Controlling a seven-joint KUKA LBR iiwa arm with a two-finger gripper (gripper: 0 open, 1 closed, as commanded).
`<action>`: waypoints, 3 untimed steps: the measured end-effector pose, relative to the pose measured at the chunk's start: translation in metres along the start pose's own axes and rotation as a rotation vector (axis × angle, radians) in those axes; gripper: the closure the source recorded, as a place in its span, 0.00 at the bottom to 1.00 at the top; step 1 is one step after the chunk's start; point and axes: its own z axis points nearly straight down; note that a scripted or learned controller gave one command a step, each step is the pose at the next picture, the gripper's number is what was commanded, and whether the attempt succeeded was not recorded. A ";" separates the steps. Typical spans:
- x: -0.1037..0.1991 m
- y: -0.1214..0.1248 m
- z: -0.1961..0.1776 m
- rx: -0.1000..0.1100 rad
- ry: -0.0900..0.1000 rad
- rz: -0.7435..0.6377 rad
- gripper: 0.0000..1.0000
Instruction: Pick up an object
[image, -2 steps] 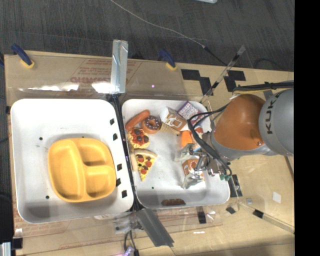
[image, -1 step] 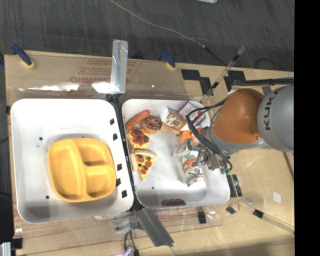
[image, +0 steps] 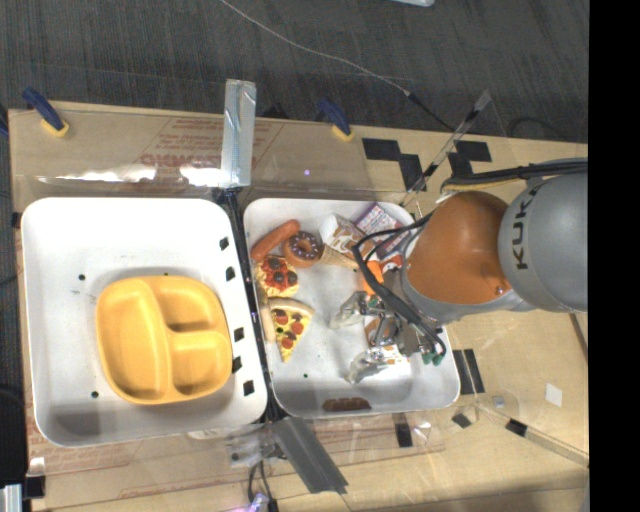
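Observation:
My gripper (image: 359, 339) hangs low in the right bin (image: 320, 385), near its right side, below the orange wrist band. Its two silver fingers (image: 349, 309) stand apart, open, with only bare bin floor between them. To its left lie a pizza slice (image: 289, 327), a small round pizza (image: 276, 273), a chocolate donut (image: 304, 246) and a red sausage (image: 274, 238). A purple packet (image: 376, 217) sits at the bin's far edge, partly under the arm. A brown sausage (image: 347, 405) lies against the near wall.
The left bin (image: 50, 240) holds a yellow divided plate (image: 163, 337). The arm's grey body (image: 545, 245) and cables cover the right bin's right edge. Something orange (image: 368, 269) peeks out beside the wrist.

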 end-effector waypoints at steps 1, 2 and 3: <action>-0.069 -0.034 -0.003 0.003 -0.005 -0.054 0.00; -0.071 -0.032 -0.014 0.004 -0.008 -0.059 1.00; -0.142 0.012 -0.096 0.003 -0.008 0.143 1.00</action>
